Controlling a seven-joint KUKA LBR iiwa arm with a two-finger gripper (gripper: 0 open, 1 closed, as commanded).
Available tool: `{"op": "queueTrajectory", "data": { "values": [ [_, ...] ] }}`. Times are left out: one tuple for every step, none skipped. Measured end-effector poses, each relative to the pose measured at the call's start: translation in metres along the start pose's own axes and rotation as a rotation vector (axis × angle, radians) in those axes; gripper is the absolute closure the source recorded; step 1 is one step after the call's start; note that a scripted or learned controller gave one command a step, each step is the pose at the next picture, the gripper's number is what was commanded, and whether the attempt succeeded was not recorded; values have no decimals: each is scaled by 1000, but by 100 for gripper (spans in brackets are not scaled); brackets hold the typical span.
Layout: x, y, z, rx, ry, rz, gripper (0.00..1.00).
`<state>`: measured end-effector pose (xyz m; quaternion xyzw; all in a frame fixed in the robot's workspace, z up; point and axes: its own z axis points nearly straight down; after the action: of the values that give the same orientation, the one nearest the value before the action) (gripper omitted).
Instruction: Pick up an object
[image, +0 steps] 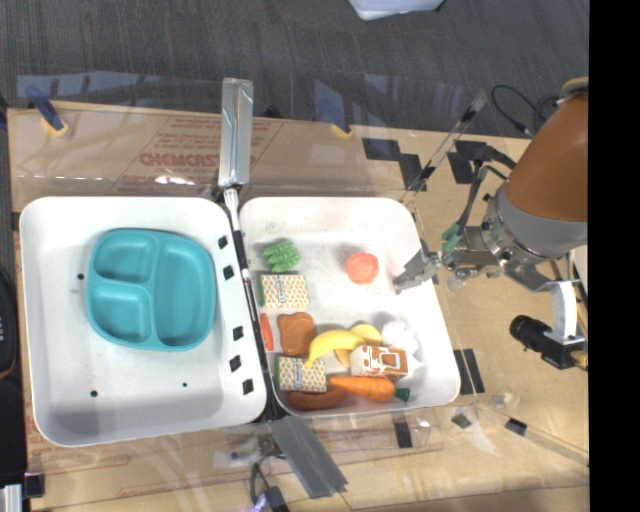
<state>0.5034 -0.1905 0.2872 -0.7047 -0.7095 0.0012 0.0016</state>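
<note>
Hovering my end effector (415, 272) over the right bin's far wall (432, 300); can't tell if it's open or closed. Risk: clipping that wall coming down, or a bad grab since most toys sit packed together, banana (335, 345) touching carrot (362, 387). Lone tomato (362, 266) just left of me looks easiest. My arm (545, 190) reaches in from the right, wrist angled down-left

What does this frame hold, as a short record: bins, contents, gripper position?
left bin: holds a teal divided plate
right bin: toy food, mostly piled at the near end
loose items: red tomato, green vegetable
pile: banana, carrot, bread slice
gripper: at the right bin's right rim, nothing seen between its fingers
task status: no object picked up yet
</note>
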Motion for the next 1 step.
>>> {"op": "queueTrajectory", "data": {
  "values": [
    [23,48,-59,-3,0,78,0]
  ]
}}
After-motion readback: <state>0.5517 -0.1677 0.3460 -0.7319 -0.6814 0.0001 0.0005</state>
